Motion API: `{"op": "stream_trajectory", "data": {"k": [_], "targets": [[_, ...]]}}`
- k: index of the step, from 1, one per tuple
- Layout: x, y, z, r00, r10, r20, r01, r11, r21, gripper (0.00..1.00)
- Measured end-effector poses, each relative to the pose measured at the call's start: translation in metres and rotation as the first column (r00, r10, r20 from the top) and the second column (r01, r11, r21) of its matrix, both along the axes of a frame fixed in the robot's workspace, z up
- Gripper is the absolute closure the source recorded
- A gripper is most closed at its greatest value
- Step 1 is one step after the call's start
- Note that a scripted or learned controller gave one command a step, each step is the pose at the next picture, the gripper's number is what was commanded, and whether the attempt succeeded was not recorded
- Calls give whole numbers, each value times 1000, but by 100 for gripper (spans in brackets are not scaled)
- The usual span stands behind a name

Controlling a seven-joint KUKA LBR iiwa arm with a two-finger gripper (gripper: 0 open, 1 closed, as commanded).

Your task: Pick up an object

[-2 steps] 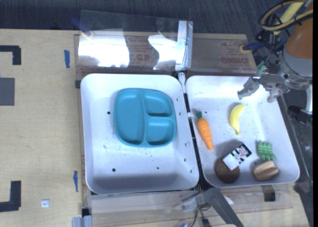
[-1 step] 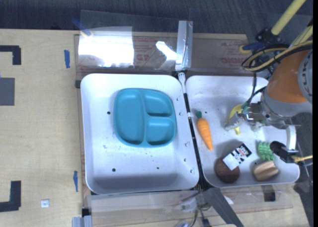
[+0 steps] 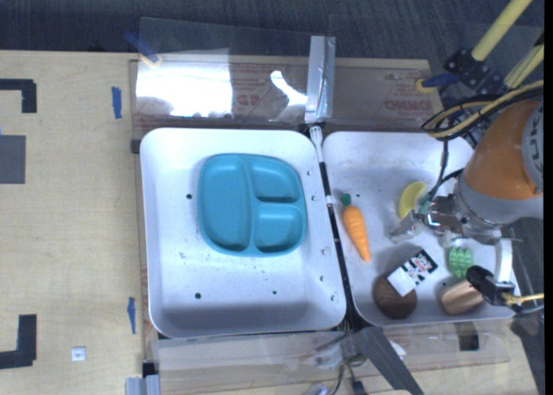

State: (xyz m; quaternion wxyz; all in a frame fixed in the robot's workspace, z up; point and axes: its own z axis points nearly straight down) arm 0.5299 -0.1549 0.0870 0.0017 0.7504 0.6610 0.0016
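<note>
- Hovering low over the right bin [image 3: 380,147], the arm [image 3: 505,164] is reaching in from the right, so I'd say it's lining up on something to grab.
- Sitting closest to the claw [image 3: 413,222] is a yellow piece [image 3: 411,197], just on its far side; whether they're touching is hard to call.
- Lying a bit to the left is a carrot [image 3: 357,231], and nearer in are a brown ball [image 3: 396,296], a card [image 3: 413,272], a green bit [image 3: 460,258] and a tan lump [image 3: 460,298].
- Resting in the left bin [image 3: 164,298] is a blue tray [image 3: 252,203], well apart from the action.
- Guessing the next move: settling on one target and dropping squarely over it.
- Honestly I can't tell how the claw is set or if it's gripping anything; it's too blurry there.
</note>
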Motion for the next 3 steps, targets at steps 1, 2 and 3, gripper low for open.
{"op": "stream_trajectory", "data": {"k": [1, 2, 3], "targets": [[89, 35, -1, 997, 73, 1, -73, 997, 0, 0], [90, 33, 11, 997, 72, 5, -72, 997, -3, 100], [108, 123, 101, 995, 102, 3, -102, 995, 2, 100]]}}
